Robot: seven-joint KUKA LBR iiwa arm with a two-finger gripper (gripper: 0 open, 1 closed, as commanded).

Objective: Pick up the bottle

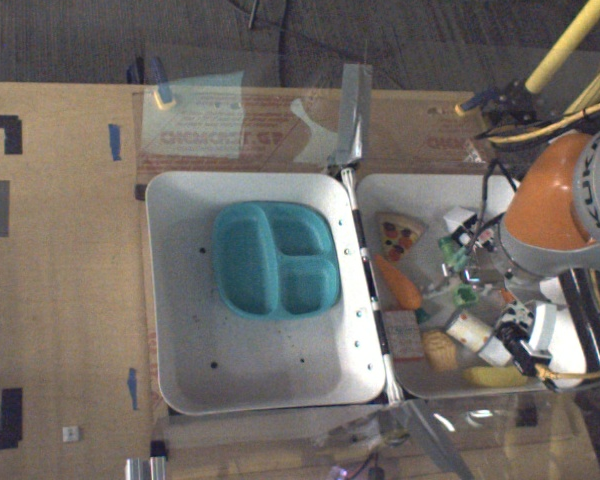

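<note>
The arm's gripper [463,273] is down in the right bin [420,190], among the toys near its middle, so this looks like the reaching step. I cannot tell how its jaws stand. The bottle [470,330] looks to be the small white thing lying just below the gripper, near the bin's front edge, so next the arm should line up over it.

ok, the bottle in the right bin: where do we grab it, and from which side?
Grip the bottle across the middle of its body, coming straight down from above. It appears to lie on its side, with its long axis slanting from upper left to lower right, so closing across its narrow width should fit best. The cookie and the banana crowd its lower side, so a sideways approach looks poor.
</note>
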